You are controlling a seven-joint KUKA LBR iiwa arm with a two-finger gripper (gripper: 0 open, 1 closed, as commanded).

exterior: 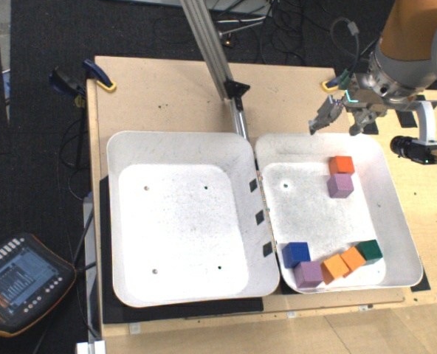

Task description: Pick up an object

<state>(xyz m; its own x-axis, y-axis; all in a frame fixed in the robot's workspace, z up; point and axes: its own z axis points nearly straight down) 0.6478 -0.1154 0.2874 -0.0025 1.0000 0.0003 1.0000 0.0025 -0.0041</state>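
matt white plastic bins [181,150] on a pale, smooth wooden bench [167,87].

- Arm enters at the frame's upper right, orange band above grey wrist.
- End effector [340,120] points down-left, fingers spread apart, nothing between them.

We find no text, label, brand, number or sign that we can read. The handheld control pendant [18,285] at the lower left has a lit screen, but whatever it displays is too small and blurred for us to make out. The coloured blocks, the two white bins and the arm carry no markings that we can read.
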